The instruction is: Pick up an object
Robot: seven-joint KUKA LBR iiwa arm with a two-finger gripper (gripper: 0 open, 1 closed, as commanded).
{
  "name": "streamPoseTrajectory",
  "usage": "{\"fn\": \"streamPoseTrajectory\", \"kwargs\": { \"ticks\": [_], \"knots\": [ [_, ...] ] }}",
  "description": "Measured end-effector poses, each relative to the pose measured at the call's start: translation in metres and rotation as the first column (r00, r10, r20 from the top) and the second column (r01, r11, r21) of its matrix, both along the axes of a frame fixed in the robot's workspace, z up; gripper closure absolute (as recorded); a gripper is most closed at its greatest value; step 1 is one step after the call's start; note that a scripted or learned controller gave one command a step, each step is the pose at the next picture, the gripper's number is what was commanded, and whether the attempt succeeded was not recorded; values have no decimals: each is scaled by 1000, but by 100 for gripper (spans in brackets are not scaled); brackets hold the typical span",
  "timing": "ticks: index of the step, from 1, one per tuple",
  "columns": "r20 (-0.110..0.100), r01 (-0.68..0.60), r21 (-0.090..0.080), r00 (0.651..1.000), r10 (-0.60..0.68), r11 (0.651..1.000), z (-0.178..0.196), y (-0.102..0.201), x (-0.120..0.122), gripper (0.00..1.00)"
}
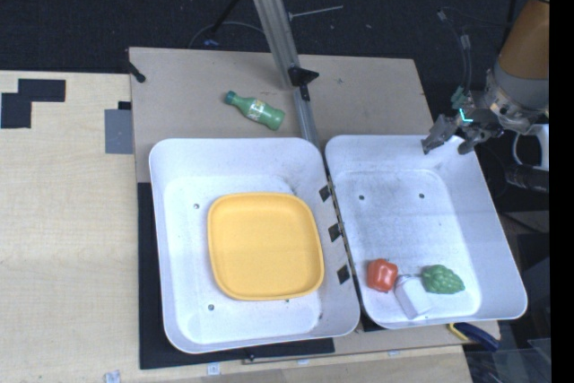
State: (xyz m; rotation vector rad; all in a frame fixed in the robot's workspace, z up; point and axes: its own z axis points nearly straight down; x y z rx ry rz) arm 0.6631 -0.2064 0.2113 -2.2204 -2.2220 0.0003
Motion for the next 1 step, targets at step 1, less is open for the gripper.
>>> {"fn": "streamPoseTrajectory", "kwargs": {
  "ticks": [1],
  "knots": [
    [0,0,0,1000,0,1000,0,0,0,0]
  ]
}}
